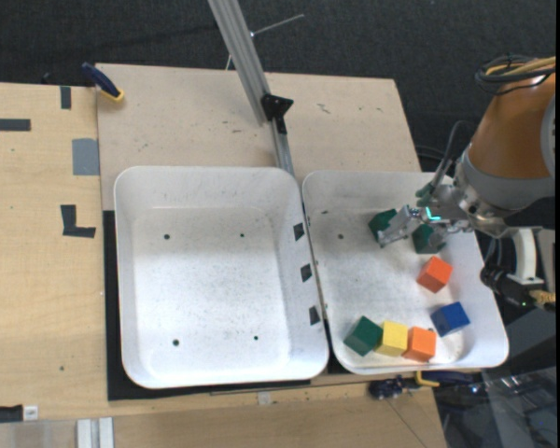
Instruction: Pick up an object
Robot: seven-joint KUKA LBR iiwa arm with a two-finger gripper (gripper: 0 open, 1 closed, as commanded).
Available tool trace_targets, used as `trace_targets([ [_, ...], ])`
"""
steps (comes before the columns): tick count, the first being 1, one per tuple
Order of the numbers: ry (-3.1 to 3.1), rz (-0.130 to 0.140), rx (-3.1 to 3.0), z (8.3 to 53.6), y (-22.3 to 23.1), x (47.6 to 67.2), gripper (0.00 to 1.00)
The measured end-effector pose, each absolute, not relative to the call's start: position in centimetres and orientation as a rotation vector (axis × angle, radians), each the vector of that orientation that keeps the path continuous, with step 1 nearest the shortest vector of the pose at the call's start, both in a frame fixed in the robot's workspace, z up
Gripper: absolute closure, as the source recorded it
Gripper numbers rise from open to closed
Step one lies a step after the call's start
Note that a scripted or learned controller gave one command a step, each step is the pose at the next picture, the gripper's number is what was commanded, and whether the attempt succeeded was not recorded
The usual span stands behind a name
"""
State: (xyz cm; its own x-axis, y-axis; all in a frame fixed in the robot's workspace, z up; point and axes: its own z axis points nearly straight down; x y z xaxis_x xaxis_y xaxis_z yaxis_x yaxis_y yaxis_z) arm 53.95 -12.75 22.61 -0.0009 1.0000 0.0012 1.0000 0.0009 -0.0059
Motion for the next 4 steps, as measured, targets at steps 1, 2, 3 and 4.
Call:
trace_targets([
  [1, -2.223, 0.001, -2.218, 22.8, -12.8, 54.0, 0.00],
  [2, -2.218, 0.009, -2.216, 16.4, -12.4, 53.6, 0.00],
  [3, -2.217, 0.008, -2.218, 11.3, -13.1, 52.8, 0.00],
  [4, -2.220, 0.005, -2.218, 9.0, -13.1, 52.7, 0.00],
])
